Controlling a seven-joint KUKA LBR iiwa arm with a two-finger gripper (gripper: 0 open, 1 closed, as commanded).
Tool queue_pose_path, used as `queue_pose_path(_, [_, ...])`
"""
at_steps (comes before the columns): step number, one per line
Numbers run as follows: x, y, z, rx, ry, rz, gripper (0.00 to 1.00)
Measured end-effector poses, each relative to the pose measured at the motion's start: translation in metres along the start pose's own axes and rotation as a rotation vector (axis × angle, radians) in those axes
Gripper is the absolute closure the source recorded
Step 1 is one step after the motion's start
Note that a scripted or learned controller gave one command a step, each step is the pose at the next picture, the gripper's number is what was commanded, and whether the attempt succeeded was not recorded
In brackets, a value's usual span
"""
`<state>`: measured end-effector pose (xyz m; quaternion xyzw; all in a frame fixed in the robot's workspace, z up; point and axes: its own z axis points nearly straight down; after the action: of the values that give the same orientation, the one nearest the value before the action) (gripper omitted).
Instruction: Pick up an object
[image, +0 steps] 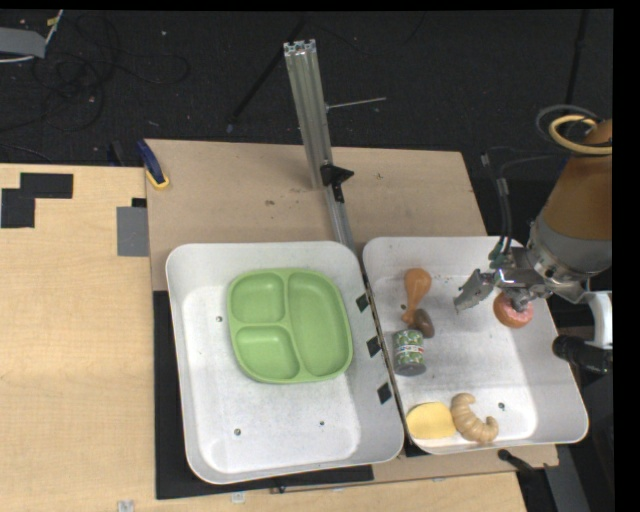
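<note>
My end effector (497, 287) hangs with its fingers spread and nothing between them, over the right bin (470, 345) near that bin's far right rim. A round pink doughnut (514, 311) lies just beside it. Bare white floor lies open at the bin's middle; a curved tan croissant (473, 417) sits near its front rim.

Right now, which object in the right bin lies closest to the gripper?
The pink ring-shaped piece, just beside the gripper; the brown stamp, can and croissant lie farther.
</note>
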<state>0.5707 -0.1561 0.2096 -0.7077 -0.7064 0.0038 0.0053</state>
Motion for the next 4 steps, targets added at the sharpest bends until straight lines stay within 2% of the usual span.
queue_pose_path(1, [0.0, 0.003, -0.006, -0.012, -0.002, -0.002, 0.0])
queue_pose_path(2, [-0.008, 0.004, 0.054, -0.004, 0.0, -0.001, 0.0])
queue_pose_path(3, [-0.009, -0.001, 0.115, -0.01, -0.001, -0.002, 0.0])
queue_pose_path(4, [-0.01, 0.002, 0.116, -0.019, -0.003, 0.0, 0.0])
